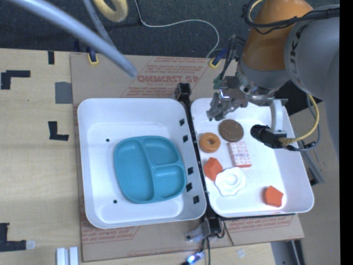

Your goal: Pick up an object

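The gripper (219,108) is hanging over the upper left part of the right bin (292,175), where the loose items are lying — a placement suiting a pick from that cluster. Whether the jaws are wide or narrow cannot be told; nothing is showing between them, and the brown cookie (230,130) is lying just below and right of them, the doughnut (209,142) beside it.

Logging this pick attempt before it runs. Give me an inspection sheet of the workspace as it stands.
Surface: two white bins, left bin, right bin, on cardboard.
Job's things: right bin holds donut, brown cookie, pink wafer, two orange blocks, white flower piece.
Clutter: blue divided plate in left bin.
Gripper: gripper over right bin's back-left corner, holding nothing.
Cables: white cable behind bins; yellow cable by arm.
Surroundings: wooden bench, dark floor.
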Tool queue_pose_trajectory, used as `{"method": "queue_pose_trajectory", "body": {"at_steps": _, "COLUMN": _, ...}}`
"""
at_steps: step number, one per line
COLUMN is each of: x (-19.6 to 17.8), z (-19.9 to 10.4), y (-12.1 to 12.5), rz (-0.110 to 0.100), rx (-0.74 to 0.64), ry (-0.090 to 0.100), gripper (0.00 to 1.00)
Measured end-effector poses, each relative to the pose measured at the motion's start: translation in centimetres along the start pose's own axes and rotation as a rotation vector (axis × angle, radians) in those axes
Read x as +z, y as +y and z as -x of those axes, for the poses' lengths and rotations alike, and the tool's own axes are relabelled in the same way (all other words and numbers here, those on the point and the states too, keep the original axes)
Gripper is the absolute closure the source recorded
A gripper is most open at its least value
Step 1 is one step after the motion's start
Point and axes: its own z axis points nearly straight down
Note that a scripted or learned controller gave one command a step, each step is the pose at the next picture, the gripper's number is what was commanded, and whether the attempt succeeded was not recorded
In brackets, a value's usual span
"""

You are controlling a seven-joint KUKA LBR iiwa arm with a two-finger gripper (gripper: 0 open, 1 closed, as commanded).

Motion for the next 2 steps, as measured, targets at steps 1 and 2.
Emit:
{"method": "queue_pose_trajectory", "body": {"at_steps": 1, "x": 0.3, "z": -6.0, "y": -0.1, "rz": -0.001, "rx": 0.0, "ry": 0.0, "gripper": 1.0}}
{"method": "queue_pose_trajectory", "body": {"at_steps": 2, "x": 2.1, "z": -10.7, "y": 0.8, "rz": -0.002, "rx": 0.001, "ry": -0.001, "gripper": 1.0}}
